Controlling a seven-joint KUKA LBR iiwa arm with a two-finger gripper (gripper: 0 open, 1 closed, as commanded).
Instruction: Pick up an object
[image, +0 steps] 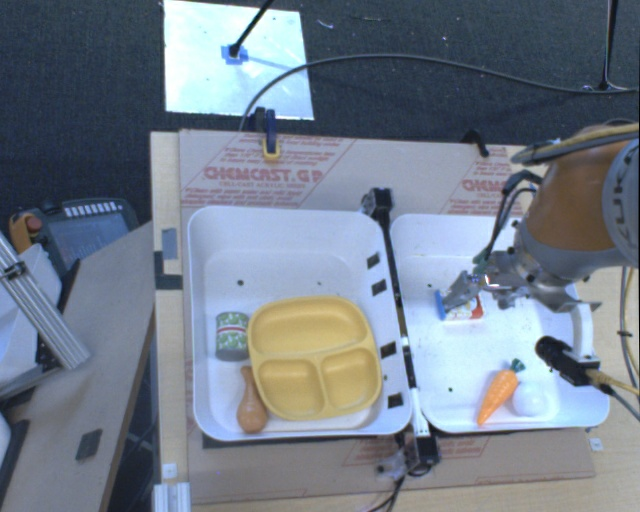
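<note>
My gripper (462, 292) hangs low over the middle of the right bin (432, 246), reaching in from the right. Directly under its tip lies a small blue, white and red object (457, 309), partly covered by the gripper; whether it touches the object is unclear. An orange carrot with a green top (497, 394) lies near the bin's front edge. A white rounded object (531, 401) rests right beside the carrot.
The left bin (270, 245) holds a yellow divided plate (315, 356), a small green can (231, 334) and a brown wooden piece (250, 403). A black divider (392, 300) runs between the bins.
</note>
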